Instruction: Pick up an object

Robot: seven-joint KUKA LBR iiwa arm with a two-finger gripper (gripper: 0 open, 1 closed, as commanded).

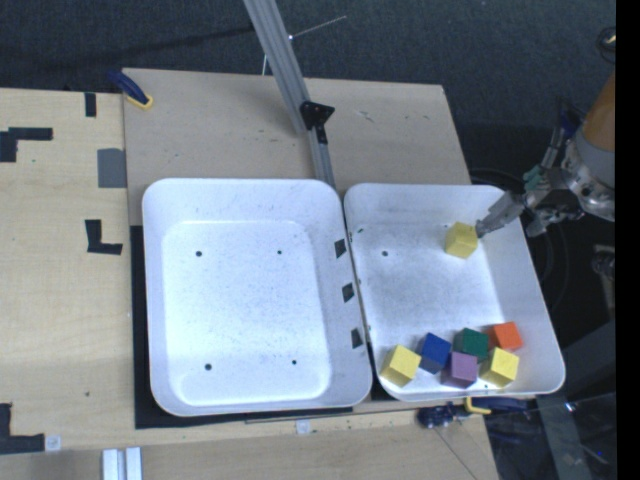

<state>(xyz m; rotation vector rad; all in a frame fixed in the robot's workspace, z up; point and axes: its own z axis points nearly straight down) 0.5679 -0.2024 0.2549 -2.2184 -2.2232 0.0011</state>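
In the camera view, a slanted metal pole (290, 68) crosses the bench above the two bins; the left bin (160, 268) and the right bin (420, 208) sit side by side; the gripper (492, 222) reaches in over the right bin's far right edge, its tip touching a yellow cube (461, 240); whether it clamps the cube I cannot tell; yellow (401, 364), blue (435, 351), purple (463, 368), green (471, 343), orange (507, 335) and another yellow cube (503, 366) cluster near the front wall.

Two shallow white bins are sitting side by side, the left bin (160, 298) and the right bin (520, 288). Seven small blocks are lying in the right one: three yellow blocks (461, 240), (402, 364), (503, 366), one blue block (434, 351), one green block (471, 343), one purple block (463, 367) and one orange block (507, 336).
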